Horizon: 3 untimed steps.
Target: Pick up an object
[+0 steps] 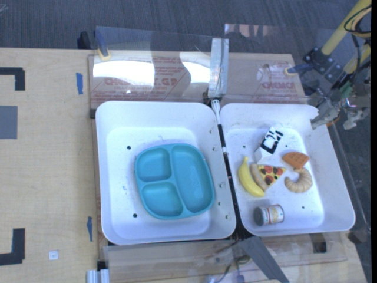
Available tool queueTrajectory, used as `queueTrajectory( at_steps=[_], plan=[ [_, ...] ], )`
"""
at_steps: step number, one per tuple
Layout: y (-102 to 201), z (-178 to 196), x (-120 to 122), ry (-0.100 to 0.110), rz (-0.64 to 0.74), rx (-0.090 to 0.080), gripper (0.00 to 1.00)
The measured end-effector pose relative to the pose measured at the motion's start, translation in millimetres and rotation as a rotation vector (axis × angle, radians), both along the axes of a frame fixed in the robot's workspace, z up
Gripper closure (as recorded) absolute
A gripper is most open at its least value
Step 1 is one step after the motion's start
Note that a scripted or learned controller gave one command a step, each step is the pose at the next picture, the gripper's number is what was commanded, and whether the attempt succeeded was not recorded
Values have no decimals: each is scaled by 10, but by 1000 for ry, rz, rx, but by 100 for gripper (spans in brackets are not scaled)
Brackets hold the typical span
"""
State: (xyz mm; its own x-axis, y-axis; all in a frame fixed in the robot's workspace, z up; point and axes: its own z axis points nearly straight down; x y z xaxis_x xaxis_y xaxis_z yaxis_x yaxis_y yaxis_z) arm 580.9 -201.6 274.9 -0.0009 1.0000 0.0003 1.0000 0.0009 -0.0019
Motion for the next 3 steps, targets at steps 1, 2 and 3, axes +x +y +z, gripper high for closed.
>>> queueTrajectory(
  at_steps=[1, 2, 3],
  plan=[
    [304, -967, -291, 8, -458, 1, 0],
    [991, -1860, -680, -11, -759, 1, 0],
    [1000, -1726, -623, -24, -759, 8, 100]
  ],
)
